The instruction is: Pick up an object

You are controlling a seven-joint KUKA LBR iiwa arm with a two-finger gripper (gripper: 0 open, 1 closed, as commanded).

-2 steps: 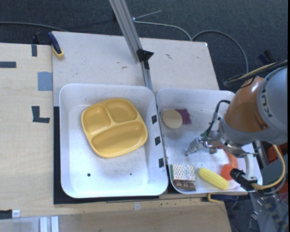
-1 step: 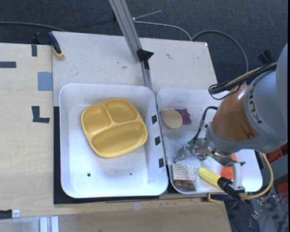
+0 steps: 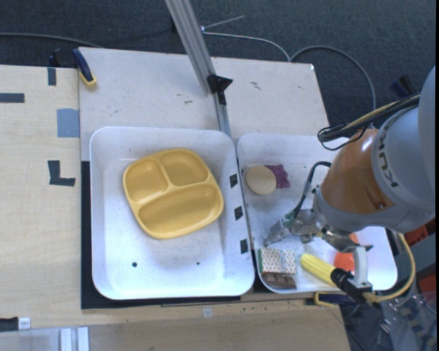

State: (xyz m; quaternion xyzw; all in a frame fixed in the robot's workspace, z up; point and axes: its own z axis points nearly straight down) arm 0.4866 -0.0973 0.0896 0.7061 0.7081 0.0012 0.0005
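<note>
Objects lie in right bin (image 3: 314, 146): tan round piece (image 3: 261, 180), purple item (image 3: 279, 175), checkered block (image 3: 279, 262), yellow tool (image 3: 319, 268). Gripper (image 3: 276, 232) low among them; jaws' spread cannot tell. Yellow tray (image 3: 173, 192) in left bin (image 3: 106, 218).

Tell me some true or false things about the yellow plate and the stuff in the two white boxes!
1. The yellow plate lies in the left bin. True.
2. The yellow plate has three sections. True.
3. The round tan thing is in the left bin. False: it sits in the right bin, beside a purple thing.
4. The pincer is over the yellow plate. False: it is over the right bin.
5. A checkered block lies near the right bin's front edge. True.
</note>
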